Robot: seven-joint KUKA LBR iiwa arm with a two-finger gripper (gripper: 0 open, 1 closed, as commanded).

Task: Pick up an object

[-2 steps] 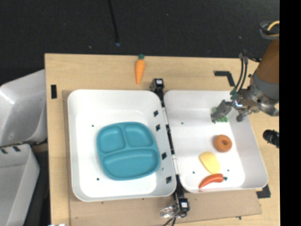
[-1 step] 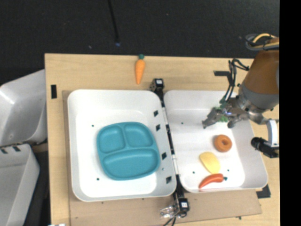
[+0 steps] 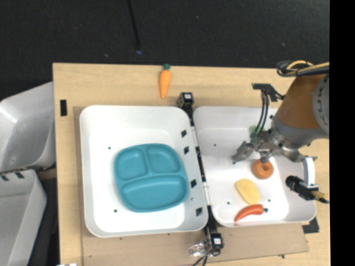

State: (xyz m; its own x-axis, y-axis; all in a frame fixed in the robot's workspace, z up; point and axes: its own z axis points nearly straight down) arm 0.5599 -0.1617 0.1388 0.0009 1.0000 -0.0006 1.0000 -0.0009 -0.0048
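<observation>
Three toys in right bin (image 3: 222, 121) – orange ring (image 3: 263, 169), yellow piece (image 3: 248, 190), red pepper (image 3: 249, 211). Gripper (image 3: 259, 151) spread wide, empty, just above ring – likely target.

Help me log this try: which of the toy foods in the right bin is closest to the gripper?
The round orange piece, right under the gripper. The yellow piece and the red pepper lie farther toward the bin's near edge.
</observation>
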